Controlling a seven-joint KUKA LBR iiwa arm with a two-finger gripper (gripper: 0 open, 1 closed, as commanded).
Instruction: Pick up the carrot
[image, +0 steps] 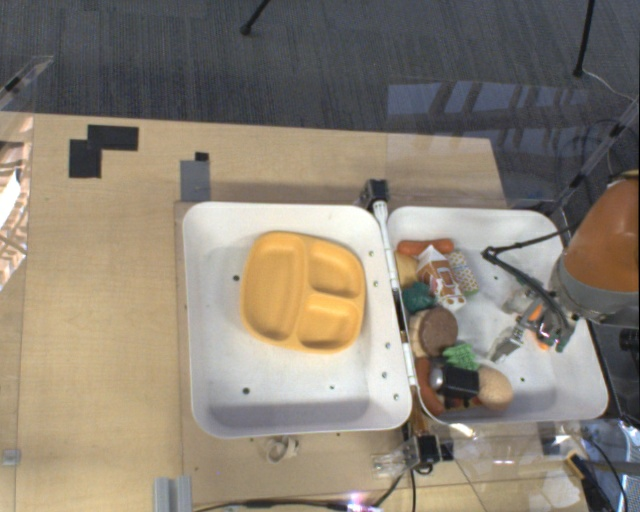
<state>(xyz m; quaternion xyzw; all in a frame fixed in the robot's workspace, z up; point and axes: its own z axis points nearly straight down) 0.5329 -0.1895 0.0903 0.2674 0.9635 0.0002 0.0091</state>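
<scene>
A small orange piece, seemingly the carrot (542, 333), lies in the right bin (570, 395) near its right side, mostly hidden by the gripper (530, 337). The gripper hangs low over the bin floor right at that piece, below the grey arm with its orange band (605, 245). Whether the piece is held or just lies under the gripper is not visible. An orange-red elongated item (425, 247) lies at the bin's top left among other toys.
A pile of toy food lines the right bin's left wall: a brown disc (436, 329), green pieces (460, 354), a black block (459, 381), a tan potato shape (495, 385). The left bin (215, 300) holds a yellow divided plate (301, 290).
</scene>
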